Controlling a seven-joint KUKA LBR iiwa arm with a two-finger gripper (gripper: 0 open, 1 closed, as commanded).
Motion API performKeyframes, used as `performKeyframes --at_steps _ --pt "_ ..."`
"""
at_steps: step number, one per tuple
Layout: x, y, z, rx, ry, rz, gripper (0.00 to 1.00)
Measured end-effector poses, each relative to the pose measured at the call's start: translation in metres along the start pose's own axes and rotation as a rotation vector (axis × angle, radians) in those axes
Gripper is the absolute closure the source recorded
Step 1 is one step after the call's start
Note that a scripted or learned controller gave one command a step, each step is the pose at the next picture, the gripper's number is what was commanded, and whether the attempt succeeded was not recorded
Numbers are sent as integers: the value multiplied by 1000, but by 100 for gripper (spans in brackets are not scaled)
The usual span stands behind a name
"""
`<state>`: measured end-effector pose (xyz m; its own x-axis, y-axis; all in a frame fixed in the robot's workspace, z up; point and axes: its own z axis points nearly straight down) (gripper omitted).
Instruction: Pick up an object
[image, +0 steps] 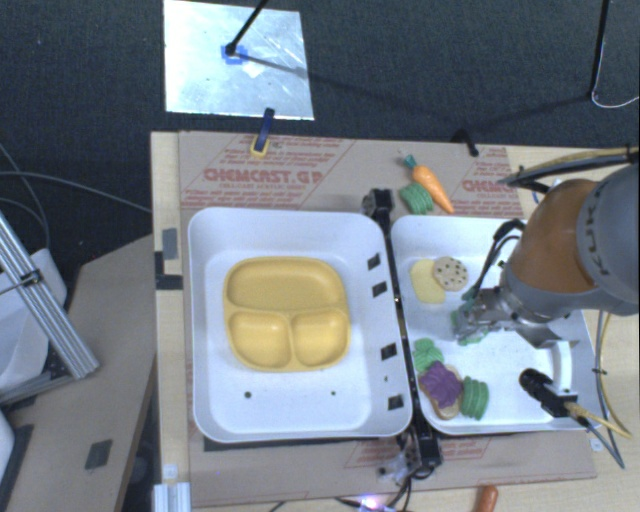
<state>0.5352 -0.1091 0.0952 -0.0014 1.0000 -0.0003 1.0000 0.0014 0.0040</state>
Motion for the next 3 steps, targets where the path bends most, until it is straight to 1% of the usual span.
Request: performKeyframes --at_steps 1,2,3 --pt "77 -27 -94 -1 3 -8 100" --pt "95 -47 -171 -3 1 -6 100" --pt "169 -48 -128 6 3 -10 100"
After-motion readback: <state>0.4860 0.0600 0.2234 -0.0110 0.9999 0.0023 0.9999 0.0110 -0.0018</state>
